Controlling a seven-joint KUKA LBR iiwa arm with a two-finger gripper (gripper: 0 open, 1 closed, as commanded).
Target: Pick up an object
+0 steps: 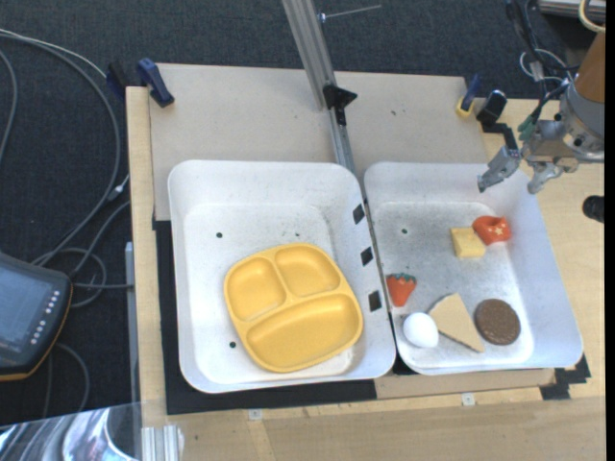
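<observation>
The right bin (423, 185) holds a red tomato (492, 229), a yellow cheese cube (468, 243), a strawberry (401, 287), a white egg (420, 330), a tan wedge of bread (455, 321) and a brown cookie (498, 322). My gripper (517, 177) hangs above the bin's far right corner, open, with its two fingers spread and nothing between them. It is up and to the right of the tomato, apart from it.
The left bin (192, 190) holds a yellow divided plate (291, 305). A metal pole (312, 36) slants up from between the bins. Blue clamps (156, 82) sit at the bench's far corners. Cables and a tablet (29, 320) lie to the left.
</observation>
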